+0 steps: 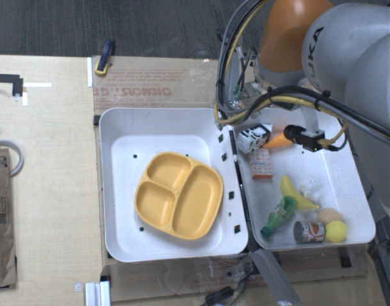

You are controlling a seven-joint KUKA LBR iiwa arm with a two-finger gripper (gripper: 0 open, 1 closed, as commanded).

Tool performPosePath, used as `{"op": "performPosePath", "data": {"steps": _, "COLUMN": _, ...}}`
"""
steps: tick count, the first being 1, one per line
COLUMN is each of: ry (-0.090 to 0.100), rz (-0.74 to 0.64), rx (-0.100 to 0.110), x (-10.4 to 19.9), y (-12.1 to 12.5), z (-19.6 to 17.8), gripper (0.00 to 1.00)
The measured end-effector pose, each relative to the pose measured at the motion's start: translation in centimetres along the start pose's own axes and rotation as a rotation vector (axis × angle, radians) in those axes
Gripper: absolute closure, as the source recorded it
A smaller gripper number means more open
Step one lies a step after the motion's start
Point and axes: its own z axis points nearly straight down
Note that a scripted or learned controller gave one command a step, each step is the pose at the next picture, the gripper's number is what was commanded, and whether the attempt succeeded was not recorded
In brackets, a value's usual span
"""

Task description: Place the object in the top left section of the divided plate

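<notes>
Plate sits bare in the left bin, sections open for a drop. I judge the object is still among the clutter in the right bin, where my end effector hangs; its state I cannot tell.

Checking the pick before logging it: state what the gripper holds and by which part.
It cannot be told: the arm and its cables cover the gripper above the right bin.
</notes>
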Motion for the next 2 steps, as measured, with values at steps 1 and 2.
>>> {"op": "performPosePath", "data": {"steps": 1, "ry": 0.000, "rz": 0.000, "rx": 0.000, "x": 0.0, "y": 0.0, "z": 0.0, "gripper": 0.00}}
{"op": "performPosePath", "data": {"steps": 2, "ry": -0.001, "rz": 0.203, "rx": 0.000, "x": -1.9, "y": -0.6, "z": -11.4, "gripper": 0.00}}
